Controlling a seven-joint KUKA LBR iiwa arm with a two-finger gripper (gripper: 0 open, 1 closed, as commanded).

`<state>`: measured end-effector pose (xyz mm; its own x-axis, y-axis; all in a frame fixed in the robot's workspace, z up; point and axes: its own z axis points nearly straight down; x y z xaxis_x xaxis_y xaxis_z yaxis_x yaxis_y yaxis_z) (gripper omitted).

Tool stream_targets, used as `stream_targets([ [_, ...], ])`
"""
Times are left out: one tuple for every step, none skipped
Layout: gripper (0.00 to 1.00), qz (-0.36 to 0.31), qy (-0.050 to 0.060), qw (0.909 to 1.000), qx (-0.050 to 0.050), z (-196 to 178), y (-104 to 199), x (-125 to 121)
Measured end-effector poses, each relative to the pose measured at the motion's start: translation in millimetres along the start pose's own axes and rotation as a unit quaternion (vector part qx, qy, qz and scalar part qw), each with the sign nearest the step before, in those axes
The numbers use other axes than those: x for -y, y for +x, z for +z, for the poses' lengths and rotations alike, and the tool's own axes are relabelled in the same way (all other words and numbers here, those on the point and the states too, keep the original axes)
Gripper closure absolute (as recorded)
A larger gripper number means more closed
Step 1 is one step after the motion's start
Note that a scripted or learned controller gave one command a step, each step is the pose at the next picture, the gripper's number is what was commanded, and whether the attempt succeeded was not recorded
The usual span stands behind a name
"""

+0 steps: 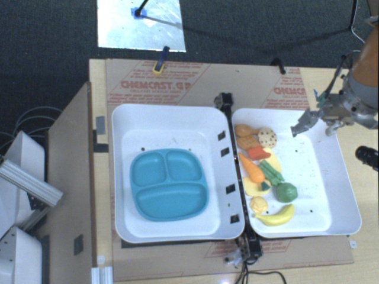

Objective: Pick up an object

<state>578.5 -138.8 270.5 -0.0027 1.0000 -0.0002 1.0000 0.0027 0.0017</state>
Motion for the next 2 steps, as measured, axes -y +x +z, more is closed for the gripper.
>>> stream_targets([
  [0.00, -0.004, 0.004, 1.0000, -0.002, 86, 85, 23],
  [0.00, -0.004, 0.002, 1.0000, -0.002, 87, 166, 49],
])
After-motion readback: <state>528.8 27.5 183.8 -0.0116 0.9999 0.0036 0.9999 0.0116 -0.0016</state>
